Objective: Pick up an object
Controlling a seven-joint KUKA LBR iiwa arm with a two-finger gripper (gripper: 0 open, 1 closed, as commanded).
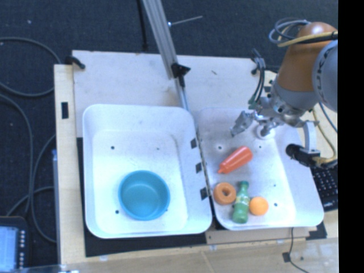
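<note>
Nearest me, in the right bin [284,209], a green bottle [241,202] lies between an orange ring [225,193] and an orange ball [259,206]; no label is readable. An orange carrot [235,160] lies above them. Over that bin's far end the gripper [253,125] hangs, fingers spread, holding nothing. A blue bowl [144,194] sits in the left bin [102,124].

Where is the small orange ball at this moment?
The small orange ball lies in the right white bin, near its front edge, just right of the green plastic bottle.
</note>
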